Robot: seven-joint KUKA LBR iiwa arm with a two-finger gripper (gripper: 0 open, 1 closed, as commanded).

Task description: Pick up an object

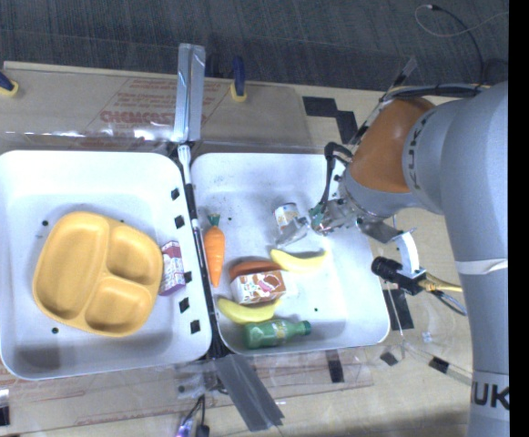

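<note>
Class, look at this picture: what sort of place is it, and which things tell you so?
Probably a robotics lab bench set up for grasping trials: a grey arm reaches over two white bins, toy food such as a carrot lies inside, and loose cables trail across the floor.

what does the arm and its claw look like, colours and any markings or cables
The arm is thick, rounded and grey, with a glossy orange band above the wrist. Dark letters, partly cut off, mark its lower casing. Thin dark cables run along the wrist toward the claw, a small, dark metal part with a green spot.
</note>
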